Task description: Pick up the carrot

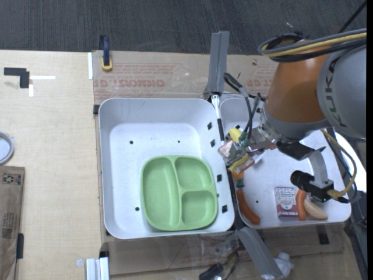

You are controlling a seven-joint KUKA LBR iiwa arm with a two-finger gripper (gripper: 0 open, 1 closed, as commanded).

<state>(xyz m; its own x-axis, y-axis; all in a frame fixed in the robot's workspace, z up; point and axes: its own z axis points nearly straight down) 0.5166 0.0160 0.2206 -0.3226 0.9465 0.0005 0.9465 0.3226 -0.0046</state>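
The carrot (247,207) is a slim orange stick lying at the front left of the right bin (274,220), close to the wall shared with the left bin. My gripper (240,149) hangs over the left edge of the right bin, a short way behind the carrot and apart from it. Small objects crowd around its tip: a yellow piece (234,135) and an orange-and-white wrapper-like item (240,165). The arm's orange band and grey wrist cover much of the back of the right bin.
A green divided plate (178,192) lies in the left bin (116,156). In the right bin's front sit a small red-and-white packet (285,202) and an orange sausage (301,204) beside a pale bun-like piece (317,211).
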